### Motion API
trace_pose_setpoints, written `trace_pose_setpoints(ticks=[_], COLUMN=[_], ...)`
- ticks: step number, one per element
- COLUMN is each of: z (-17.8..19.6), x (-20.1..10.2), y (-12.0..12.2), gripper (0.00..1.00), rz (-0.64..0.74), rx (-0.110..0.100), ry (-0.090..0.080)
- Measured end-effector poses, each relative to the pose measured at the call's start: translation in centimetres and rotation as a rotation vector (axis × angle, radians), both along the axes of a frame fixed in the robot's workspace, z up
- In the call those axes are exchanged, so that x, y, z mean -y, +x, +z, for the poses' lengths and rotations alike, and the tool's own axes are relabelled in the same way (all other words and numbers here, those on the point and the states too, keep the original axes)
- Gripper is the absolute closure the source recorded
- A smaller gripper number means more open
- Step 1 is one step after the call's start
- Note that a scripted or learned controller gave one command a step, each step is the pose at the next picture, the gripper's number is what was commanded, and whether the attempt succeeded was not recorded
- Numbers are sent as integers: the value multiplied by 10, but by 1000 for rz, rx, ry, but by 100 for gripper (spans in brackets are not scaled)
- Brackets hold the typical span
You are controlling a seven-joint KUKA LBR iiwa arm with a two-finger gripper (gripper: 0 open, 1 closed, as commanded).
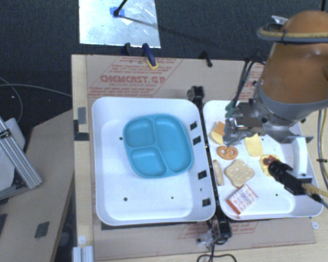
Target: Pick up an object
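From my seat, the arm runs off the picture's right and top edges. Its bulk covers the far right part of the right bin, and the end effector is too dark and blurred for me to read. An orange wedge is partly tucked under it. The packet's print is too small to make out.
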State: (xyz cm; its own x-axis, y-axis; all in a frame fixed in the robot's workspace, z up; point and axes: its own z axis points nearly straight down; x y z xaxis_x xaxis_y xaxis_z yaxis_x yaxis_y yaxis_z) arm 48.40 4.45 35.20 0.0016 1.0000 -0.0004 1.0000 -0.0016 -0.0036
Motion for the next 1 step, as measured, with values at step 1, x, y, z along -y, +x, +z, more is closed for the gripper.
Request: trace_pose_setpoints(ticks=[1], z=[1], x=[-2], y=[3], gripper=[0], rz=[5], rx=[5], ry=[0])
